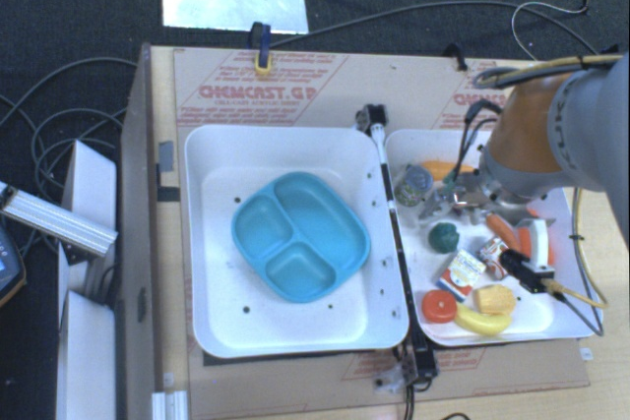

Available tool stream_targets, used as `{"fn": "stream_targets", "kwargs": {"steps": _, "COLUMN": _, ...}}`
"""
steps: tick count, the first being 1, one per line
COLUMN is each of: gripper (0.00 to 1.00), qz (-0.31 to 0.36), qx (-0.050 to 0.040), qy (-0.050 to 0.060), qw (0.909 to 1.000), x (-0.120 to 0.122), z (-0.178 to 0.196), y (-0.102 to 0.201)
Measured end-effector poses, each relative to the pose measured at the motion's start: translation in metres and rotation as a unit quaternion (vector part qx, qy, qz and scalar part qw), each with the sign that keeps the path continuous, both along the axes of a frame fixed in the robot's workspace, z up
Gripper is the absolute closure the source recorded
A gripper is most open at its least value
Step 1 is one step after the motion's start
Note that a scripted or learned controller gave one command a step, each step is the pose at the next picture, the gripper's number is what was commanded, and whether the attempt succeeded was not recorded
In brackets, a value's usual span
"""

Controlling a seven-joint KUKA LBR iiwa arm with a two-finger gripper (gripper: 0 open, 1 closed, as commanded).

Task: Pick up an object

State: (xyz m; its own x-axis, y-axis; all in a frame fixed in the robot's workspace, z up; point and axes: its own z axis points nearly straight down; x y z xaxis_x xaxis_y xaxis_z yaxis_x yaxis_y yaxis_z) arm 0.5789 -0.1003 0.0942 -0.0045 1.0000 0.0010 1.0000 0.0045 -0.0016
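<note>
End effector (445, 200) low in right bin (561, 325), upper-left part, among clutter; finger state can't tell. Green ball (444, 236) just below it, yellow banana (484, 321) and orange disc (439, 308) near front edge. Blue divided plate (300, 235) in left bin (212, 211).

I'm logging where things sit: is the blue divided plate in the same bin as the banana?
No: the blue divided plate lies in the left bin, while the banana lies in the right bin.
</note>
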Motion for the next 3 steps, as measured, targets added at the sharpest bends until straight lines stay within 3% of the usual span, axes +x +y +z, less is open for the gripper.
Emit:
{"fn": "stream_targets", "kwargs": {"steps": 1, "gripper": 0.00, "qz": -0.002, "qx": -0.0004, "qy": -0.001, "qw": 1.0000, "x": -0.041, "z": -0.010, "y": 0.009}}
{"fn": "stream_targets", "kwargs": {"steps": 2, "gripper": 1.00, "qz": -0.001, "qx": -0.0004, "qy": -0.002, "qw": 1.0000, "x": -0.040, "z": 0.001, "y": 0.009}}
{"fn": "stream_targets", "kwargs": {"steps": 3, "gripper": 1.00, "qz": -0.002, "qx": -0.0010, "qy": -0.002, "qw": 1.0000, "x": -0.051, "z": -0.010, "y": -0.044}}
